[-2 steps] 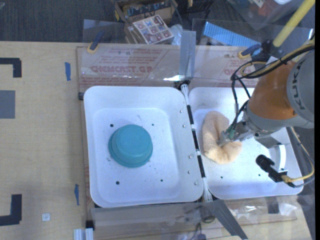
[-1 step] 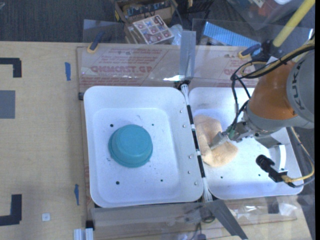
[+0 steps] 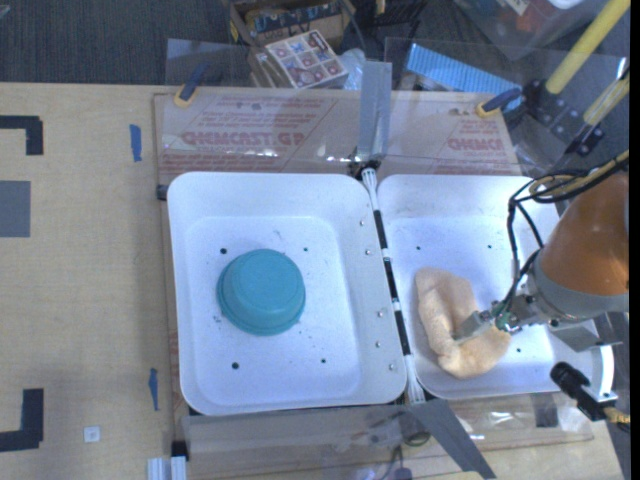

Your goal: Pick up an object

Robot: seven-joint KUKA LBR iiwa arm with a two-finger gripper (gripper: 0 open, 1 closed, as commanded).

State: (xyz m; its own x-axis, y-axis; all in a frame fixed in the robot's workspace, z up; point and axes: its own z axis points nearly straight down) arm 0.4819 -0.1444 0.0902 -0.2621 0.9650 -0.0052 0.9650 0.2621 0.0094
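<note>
A teal bowl (image 3: 262,290) lies upside down in the middle of the left bin (image 3: 190,208). A tan, curved, bread-like object (image 3: 445,313) lies in the near left part of the right bin (image 3: 450,203). My gripper (image 3: 487,320) is low in the right bin, right against the tan object's right side near its lower bend. The arm's orange band (image 3: 598,243) hangs above the bin's right edge and hides that part of the bin.
A metal divider (image 3: 385,258) runs between the two bins. Clear plastic sheets and clutter, including a cardboard box (image 3: 290,23), lie beyond the bins' far edge. A black cable (image 3: 515,233) loops over the right bin. Wooden bench (image 3: 80,268) stretches to the left.
</note>
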